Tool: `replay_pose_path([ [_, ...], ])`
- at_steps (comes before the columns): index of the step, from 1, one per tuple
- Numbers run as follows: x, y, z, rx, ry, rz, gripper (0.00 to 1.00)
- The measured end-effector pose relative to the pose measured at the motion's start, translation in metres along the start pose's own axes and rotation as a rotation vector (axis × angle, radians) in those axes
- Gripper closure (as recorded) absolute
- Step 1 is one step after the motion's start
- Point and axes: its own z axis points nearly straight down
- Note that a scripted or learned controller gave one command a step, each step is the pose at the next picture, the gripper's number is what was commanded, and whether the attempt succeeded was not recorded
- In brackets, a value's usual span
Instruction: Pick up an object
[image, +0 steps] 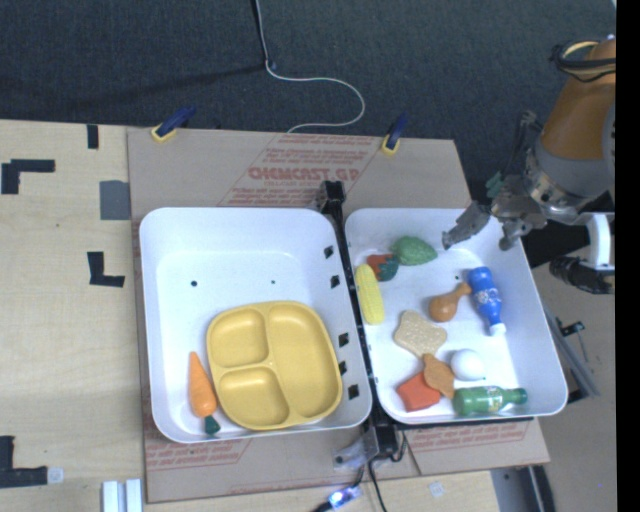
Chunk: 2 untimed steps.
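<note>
My gripper (487, 230) hangs open over the far right part of the right bin (540, 330), its two dark fingers spread with nothing between them. Just left of it lies a green leafy toy (413, 250). A blue bottle (486, 298) lies below it, and a chicken drumstick (450, 300) sits to the bottle's left. A yellow corn cob (370, 293) rests along the bin's left wall beside a small red and green piece (381, 267). Nearer the front are a bread slice (418, 334), a white egg (467, 363), a red block (417, 392) and a green bottle (487, 400).
The left bin (175, 250) holds a yellow divided plate (273, 362) and an orange carrot (201, 386). Both bins stand on a cardboard sheet (290, 170) held by clamps. A white cable (310, 80) runs across the dark cloth behind.
</note>
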Motion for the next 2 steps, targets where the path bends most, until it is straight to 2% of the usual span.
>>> replay_pose_path([
  [1, 0.001, 0.002, -0.008, -0.012, -0.002, -0.003, 0.0],
  [2, 0.011, 0.002, 0.048, -0.007, -0.002, -0.003, 0.0],
])
